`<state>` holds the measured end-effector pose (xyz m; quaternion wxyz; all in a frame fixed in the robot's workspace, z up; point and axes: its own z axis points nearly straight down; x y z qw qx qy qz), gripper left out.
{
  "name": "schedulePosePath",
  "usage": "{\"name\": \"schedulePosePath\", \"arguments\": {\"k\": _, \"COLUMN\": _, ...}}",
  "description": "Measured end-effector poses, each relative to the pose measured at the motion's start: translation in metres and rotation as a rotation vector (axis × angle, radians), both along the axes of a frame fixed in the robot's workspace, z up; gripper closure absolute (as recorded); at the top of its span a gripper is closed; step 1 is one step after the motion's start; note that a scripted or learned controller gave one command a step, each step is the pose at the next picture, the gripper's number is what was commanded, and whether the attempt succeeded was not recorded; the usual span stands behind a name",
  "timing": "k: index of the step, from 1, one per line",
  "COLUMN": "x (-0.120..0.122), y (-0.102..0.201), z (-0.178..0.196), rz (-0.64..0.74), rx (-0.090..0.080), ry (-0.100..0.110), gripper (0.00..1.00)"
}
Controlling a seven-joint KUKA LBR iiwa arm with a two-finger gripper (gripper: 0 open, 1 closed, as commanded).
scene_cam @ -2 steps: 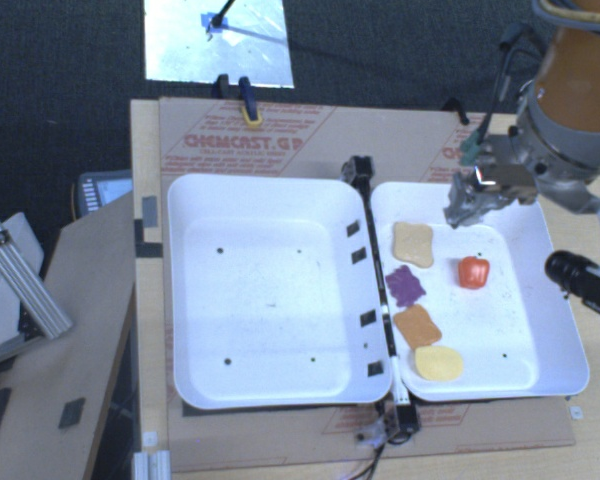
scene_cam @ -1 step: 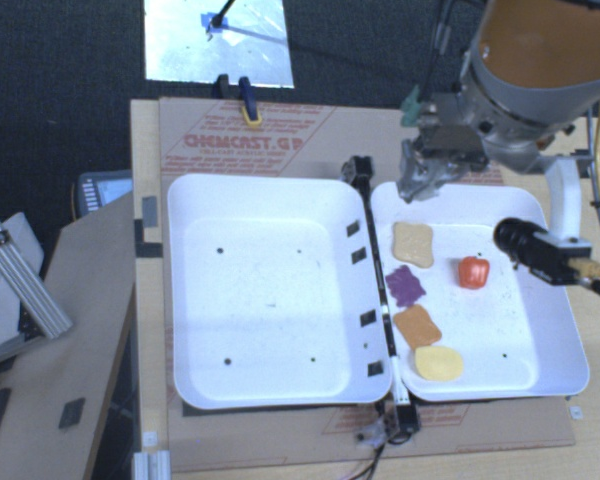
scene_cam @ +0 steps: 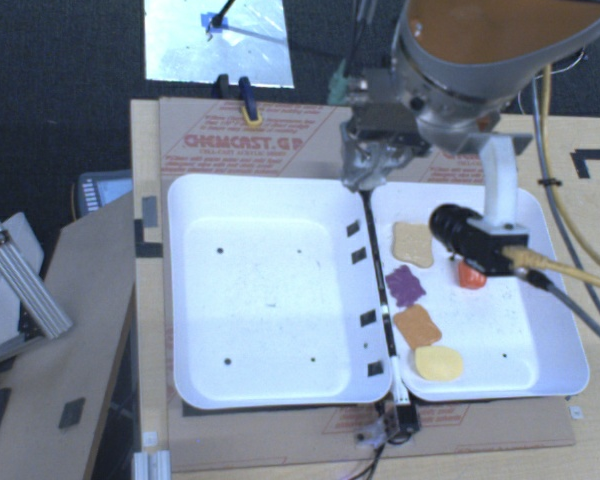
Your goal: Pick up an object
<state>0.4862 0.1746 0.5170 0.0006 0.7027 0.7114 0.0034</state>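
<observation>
The tool (scene_cam: 365, 173) hangs at the far end of the divider between the two bins, just over the back rim; whether it is open or closed cannot be told from this angle, and nothing shows between its tips. All the objects lie in the right bin (scene_cam: 550, 343), nearer the camera than the tool and along the bin's left side. Closest to the tool is a tan flat piece (scene_cam: 413, 243) with a rounded, bread-like outline. Just below it is a purple piece (scene_cam: 406, 286), irregular and lumpy at the edges. Next comes an orange flat piece (scene_cam: 417, 324), roughly square, touching or nearly touching a pale yellow oval piece (scene_cam: 439, 363) at the near end. A small red-orange object (scene_cam: 470, 275) sits further right, partly hidden by a black cylindrical part on the arm. The left bin (scene_cam: 260, 288) is smooth white plastic with a few small dark holes. Both bins rest on brown printed cardboard (scene_cam: 240, 143) on the tabletop (scene_cam: 100, 348)
</observation>
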Motion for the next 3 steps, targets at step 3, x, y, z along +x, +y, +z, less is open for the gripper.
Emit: {"name": "schedulePosePath", "arguments": {"k": 3, "x": 0.041, "y": -0.004, "z": 0.019, "rz": -0.015, "rx": -0.003, "ry": 0.004, "gripper": 1.0}}
